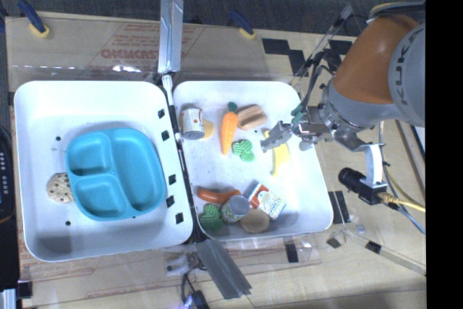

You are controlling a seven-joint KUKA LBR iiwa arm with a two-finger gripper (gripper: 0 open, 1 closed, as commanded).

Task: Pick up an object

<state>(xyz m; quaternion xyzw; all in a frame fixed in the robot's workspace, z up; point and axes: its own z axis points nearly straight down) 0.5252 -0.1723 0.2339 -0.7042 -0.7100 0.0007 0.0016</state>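
The right bin [304, 177] holds several toy foods. An orange carrot [228, 130] lies beside a tan bun [251, 116]; a small can [192, 121] stands by the bin's left wall, and a green piece [244, 149] lies below the carrot. My gripper [277, 136] hangs low over the bin's right side, just above the upper end of a yellow banana [277, 160]. I see nothing held in it.
At the right bin's near edge lie a red sausage [217, 194], a green vegetable [210, 214], a second can [235, 210], a red-white carton [268, 200] and a brown piece [255, 222]. The left bin [36, 228] holds a blue divided tray [114, 172] and a cookie [58, 188].
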